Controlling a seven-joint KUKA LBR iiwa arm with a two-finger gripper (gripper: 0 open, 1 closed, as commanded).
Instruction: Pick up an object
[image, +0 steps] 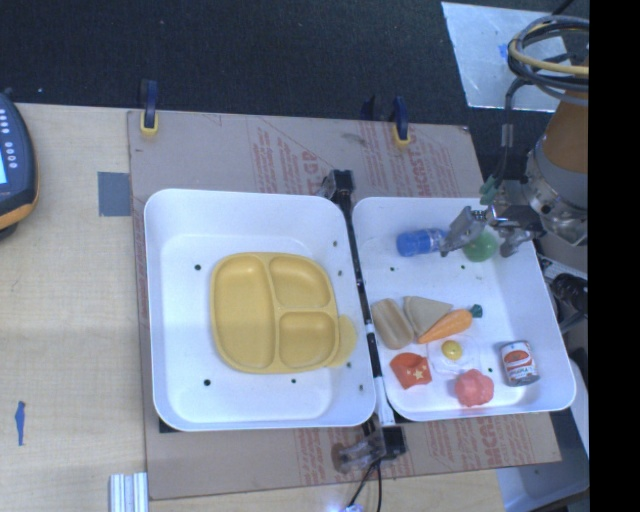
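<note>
1. Your tool (480, 232) hung low over the far part of the right bin (562, 345), reaching in from the right.
2. Its fingers were spread, straddling a green ball (481, 247); whether they touched it could not be told.
3. A blue bottle (419, 242) lay just left of the tool.
4. Nearer the camera lay a carrot (447, 325), two tan pieces of bread (408, 317), a red piece (411, 369), a pink piece (474, 388), a small yellow piece (452, 350) and a can (517, 362).
5. The left bin (180, 300) held a yellow tray (275, 311).
</note>
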